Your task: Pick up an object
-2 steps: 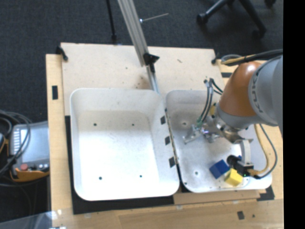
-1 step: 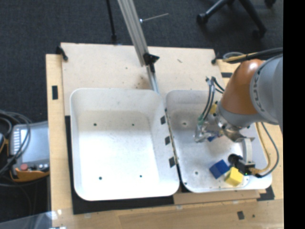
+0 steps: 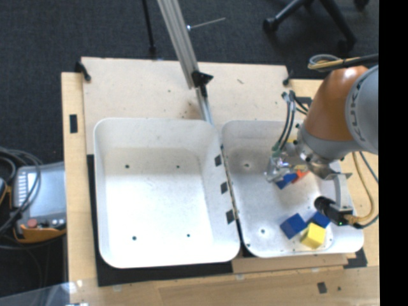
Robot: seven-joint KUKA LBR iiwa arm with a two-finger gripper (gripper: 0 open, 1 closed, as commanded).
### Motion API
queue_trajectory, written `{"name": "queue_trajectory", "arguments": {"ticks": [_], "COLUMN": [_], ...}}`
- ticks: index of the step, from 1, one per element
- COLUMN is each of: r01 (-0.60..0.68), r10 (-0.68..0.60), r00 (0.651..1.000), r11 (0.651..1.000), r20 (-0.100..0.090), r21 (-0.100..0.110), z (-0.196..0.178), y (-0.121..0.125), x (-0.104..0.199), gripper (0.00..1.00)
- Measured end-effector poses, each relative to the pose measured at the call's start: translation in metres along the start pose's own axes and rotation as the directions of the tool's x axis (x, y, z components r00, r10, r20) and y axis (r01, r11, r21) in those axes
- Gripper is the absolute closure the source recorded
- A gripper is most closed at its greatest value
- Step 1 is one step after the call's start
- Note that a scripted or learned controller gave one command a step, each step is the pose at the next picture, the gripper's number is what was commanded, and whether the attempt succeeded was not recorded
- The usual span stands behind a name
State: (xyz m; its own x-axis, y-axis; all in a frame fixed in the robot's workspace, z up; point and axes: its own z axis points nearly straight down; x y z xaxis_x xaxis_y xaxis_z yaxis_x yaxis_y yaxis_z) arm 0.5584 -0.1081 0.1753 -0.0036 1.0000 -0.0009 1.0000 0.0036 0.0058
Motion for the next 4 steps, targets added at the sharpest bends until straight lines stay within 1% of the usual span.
{"name": "queue_trajectory", "arguments": {"ticks": [1,2,3,4], "r01": [-0.001,0.000,0.004,0.002], "r10": [0.001,0.000,-0.004,-0.002], "r00": [1.000,1.000,1.000,1.000], "r11": [1.000,1.000,1.000,1.000], "r20": [0.001,0.001,-0.002,0.000], "r21": [-0.001,-0.002,0.003,0.004], "z": [-0.044,-0.099,-0.104,-0.088], "y": [0.002,0.004,0.023,0.040], "x": [-0.006,-0.007,0.042,0.084], "gripper": [1.00,1.00,1.00,1.00]}}
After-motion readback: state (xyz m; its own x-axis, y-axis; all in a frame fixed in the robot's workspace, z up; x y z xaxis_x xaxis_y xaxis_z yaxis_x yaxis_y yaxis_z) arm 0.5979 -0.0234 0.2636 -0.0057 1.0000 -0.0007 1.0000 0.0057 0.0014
